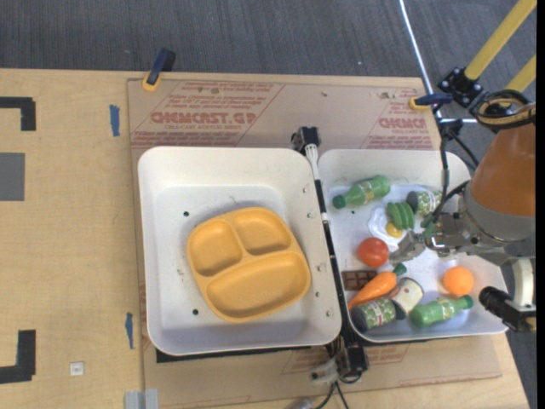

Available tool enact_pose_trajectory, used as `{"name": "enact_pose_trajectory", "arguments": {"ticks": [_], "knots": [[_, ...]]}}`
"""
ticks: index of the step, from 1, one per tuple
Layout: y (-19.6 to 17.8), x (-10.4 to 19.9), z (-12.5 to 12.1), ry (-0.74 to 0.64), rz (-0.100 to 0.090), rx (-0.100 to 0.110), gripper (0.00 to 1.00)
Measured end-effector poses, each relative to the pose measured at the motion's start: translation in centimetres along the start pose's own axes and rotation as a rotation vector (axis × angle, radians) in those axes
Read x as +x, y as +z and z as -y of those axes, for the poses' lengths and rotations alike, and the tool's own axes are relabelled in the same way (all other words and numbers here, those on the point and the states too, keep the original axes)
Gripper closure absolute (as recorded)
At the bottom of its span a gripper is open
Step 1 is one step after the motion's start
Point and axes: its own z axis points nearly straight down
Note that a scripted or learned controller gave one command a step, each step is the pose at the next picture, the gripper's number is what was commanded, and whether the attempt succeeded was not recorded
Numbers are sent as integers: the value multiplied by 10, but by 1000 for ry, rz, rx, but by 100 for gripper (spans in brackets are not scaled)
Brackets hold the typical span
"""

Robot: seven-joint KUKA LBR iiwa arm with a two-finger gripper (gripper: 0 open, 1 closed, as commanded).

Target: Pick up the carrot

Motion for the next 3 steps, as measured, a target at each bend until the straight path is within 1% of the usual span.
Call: {"name": "enact_pose_trajectory", "arguments": {"ticks": [1, 2, 3], "knots": [[84, 18, 8, 38, 0, -3, 0], [84, 18, 8, 39, 0, -3, 0], [92, 22, 8, 105, -4, -1, 0]]}}
